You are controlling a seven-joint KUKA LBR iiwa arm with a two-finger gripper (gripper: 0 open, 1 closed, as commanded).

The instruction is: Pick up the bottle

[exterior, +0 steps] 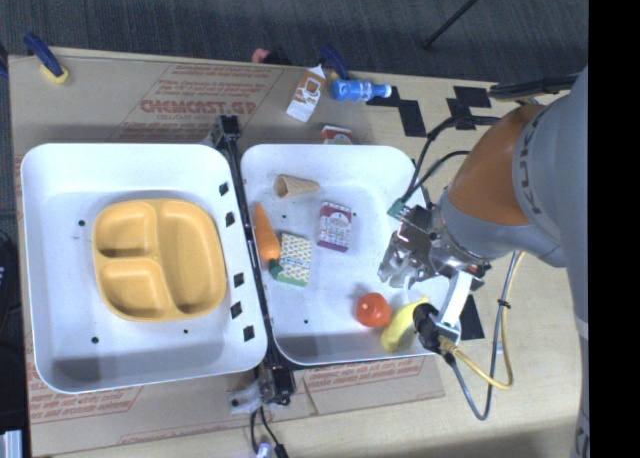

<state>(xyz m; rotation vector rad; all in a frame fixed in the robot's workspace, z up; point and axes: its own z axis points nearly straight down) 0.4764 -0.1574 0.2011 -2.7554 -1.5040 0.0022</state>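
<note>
Nothing is seen held by the gripper (pixel 398 271), whose opening cannot be judged, at the right wall of the right bin (pixel 330 351), while the bottle (pixel 360 91) is lying well apart, outside on the bench (pixel 200 96).

The bottle (pixel 360 91) is small and blue with a lighter blue cap end; it lies on its side on the bench's far edge, outside both bins, just beyond the right bin's far wall (pixel 330 149).

two white bins (pixel 60 246), one yellow tray (pixel 160 256), one carrot (pixel 265 234), one bottle (pixel 355 91)
</note>
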